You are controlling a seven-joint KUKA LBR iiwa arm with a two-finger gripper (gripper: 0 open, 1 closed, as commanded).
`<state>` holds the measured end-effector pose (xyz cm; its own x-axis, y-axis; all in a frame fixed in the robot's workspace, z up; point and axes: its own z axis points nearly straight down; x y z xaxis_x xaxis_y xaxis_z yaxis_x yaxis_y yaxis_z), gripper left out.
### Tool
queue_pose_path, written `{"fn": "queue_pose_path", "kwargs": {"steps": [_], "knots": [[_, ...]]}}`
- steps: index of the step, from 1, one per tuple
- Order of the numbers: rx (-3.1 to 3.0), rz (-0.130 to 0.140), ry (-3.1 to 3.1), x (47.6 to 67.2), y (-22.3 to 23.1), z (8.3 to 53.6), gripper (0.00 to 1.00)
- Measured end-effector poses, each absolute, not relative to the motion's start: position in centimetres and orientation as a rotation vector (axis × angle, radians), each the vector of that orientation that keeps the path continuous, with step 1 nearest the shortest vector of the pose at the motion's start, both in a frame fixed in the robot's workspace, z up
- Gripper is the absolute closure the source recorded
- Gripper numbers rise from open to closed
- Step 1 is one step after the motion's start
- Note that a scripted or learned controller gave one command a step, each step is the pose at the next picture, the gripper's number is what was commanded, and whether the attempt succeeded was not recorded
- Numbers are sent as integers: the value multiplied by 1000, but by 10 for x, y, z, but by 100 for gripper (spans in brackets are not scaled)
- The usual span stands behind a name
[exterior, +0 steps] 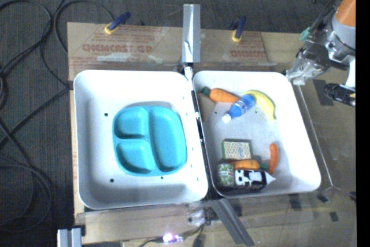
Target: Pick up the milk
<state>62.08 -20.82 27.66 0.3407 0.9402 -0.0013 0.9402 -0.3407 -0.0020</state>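
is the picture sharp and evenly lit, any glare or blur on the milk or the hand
Camera view: light is fairly even, with soft shadows along the inner walls of the left bin; the white bins look bright but keep detail; the milk is small and soft, its print unreadable; the hand at the right bin's far corner is blurry, its shape hard to read.

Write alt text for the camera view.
The gripper hovers off the right bin's far right corner, away from the milk carton at its near edge among carrots, banana and bottle. The left bin holds a blue tray.
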Motion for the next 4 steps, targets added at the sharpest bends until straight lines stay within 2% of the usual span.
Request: {"fn": "queue_pose_path", "kwargs": {"steps": [1,2,3,4], "knots": [[-2374,3,-2057,558,-208,259,100],[-2426,2,-1997,566,-207,348,100],[-2201,1,-2239,484,-198,243,100],[-2202,1,-2238,484,-198,243,0]]}}
